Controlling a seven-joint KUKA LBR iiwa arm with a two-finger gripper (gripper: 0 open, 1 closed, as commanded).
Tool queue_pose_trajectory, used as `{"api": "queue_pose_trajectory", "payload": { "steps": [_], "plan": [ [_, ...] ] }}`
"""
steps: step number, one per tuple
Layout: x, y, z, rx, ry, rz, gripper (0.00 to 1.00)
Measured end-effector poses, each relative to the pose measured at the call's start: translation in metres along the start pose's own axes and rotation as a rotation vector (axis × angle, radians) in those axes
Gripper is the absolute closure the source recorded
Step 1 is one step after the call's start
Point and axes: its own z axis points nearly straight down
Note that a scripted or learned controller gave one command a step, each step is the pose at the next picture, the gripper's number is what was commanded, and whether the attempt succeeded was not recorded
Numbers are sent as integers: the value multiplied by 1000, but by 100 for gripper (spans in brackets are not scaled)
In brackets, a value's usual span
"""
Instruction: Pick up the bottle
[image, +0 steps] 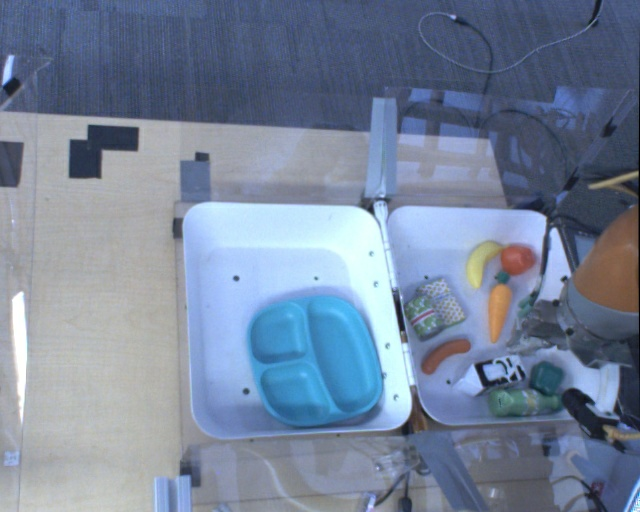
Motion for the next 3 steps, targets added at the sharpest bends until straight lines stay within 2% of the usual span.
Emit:
{"api": "queue_pose_trajectory", "payload": {
  "steps": [1, 2, 3],
  "plan": [
    [0, 0, 0, 0, 0, 0, 0],
    [1, 2, -11, -4, 0, -2, 100],
    [-9, -3, -42, 14, -2, 40, 100]
  ]
}}
